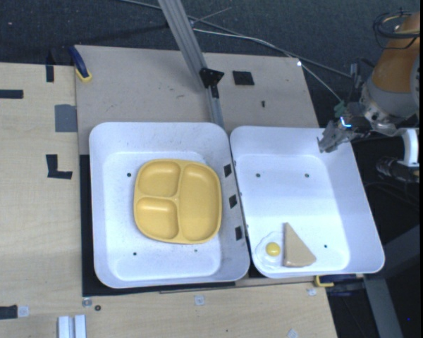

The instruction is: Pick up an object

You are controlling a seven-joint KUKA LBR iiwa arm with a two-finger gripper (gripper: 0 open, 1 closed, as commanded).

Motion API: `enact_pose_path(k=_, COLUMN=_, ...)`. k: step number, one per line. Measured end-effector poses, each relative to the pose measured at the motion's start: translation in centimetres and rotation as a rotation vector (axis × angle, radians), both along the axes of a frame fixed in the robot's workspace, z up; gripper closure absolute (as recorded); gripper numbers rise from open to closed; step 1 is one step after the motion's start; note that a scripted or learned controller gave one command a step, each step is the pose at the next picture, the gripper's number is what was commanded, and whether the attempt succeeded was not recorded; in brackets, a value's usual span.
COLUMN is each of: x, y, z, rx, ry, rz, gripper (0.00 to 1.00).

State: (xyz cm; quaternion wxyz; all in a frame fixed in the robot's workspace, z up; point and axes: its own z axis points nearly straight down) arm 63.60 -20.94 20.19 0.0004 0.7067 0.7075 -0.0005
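The gripper (331, 138) sits at the far upper right corner of the right bin (338, 189), right over its rim, with nothing between its fingers as far as I can see. It's small and dark in this shot, so honestly I can't tell if it's open or closed. The arm (395, 69) comes in from the right edge, orange band up top.

Count-wise: two white bins side by side. The right one has two things, both down in its near left corner: a tan wedge (296, 246), looks like a slice of something, and a little fried egg (271, 249) just beside it on the left, pretty much touching. Both are well apart from the gripper.

The left bin (109, 189) holds one thing, a yellow divided plate (178, 201) with three compartments, roughly in the middle.
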Motion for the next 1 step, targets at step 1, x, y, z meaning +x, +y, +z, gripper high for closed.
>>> enact_pose_path(k=1, x=-1.87, y=4.41, z=-0.47, rx=0.002, ry=0.003, rz=0.002, gripper=1.00)
